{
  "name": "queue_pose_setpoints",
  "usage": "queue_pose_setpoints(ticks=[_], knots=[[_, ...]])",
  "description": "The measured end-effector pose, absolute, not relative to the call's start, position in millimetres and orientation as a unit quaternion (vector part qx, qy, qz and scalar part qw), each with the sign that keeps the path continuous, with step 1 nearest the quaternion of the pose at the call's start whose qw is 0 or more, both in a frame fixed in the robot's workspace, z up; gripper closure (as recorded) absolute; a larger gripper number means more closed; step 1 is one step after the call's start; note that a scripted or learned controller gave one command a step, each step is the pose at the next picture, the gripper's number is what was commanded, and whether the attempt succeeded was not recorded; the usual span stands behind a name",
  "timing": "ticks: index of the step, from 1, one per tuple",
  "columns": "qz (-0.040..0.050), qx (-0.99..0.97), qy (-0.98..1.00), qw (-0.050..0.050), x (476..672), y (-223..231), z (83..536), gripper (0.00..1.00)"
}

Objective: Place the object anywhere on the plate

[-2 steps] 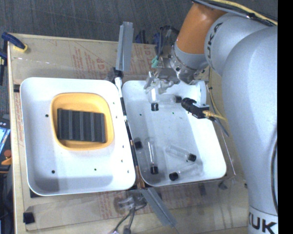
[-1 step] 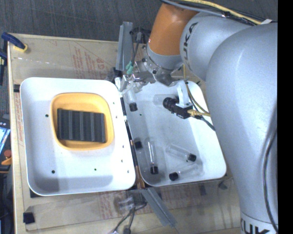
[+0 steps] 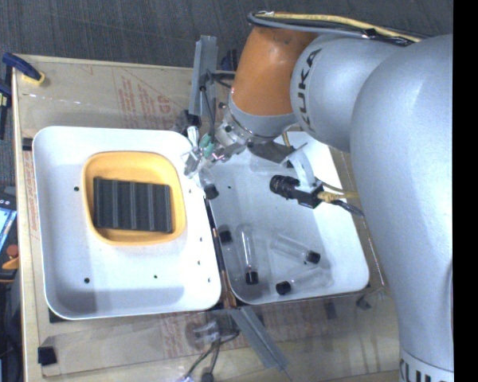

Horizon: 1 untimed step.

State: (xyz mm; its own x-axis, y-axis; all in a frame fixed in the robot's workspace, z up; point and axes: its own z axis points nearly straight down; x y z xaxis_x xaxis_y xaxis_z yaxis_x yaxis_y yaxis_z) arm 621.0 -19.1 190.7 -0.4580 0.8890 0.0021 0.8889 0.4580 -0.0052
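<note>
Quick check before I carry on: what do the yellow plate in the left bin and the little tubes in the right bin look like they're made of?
The yellow plate looks like matte plastic or glazed ceramic: thick rounded rim, soft sheen, dark ribbed centre. The tubes look like clear plastic or glass with black caps: the white bin shows through them. I can't tell which from here.

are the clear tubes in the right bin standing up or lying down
Lying down. The clear tubes lie flat on the right bin's floor, black caps pointing sideways.

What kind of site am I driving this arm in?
Probably a robotics lab test bench: a plywood board bearing two white bins, clamps at its corner, clear tubes as test objects.
</note>
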Motion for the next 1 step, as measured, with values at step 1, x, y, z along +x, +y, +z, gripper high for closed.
queue_pose_setpoints(ticks=[1], knots=[[0.0017,-0.520,-0.854,0.002,621.1,-18.8,190.8,0.00]])
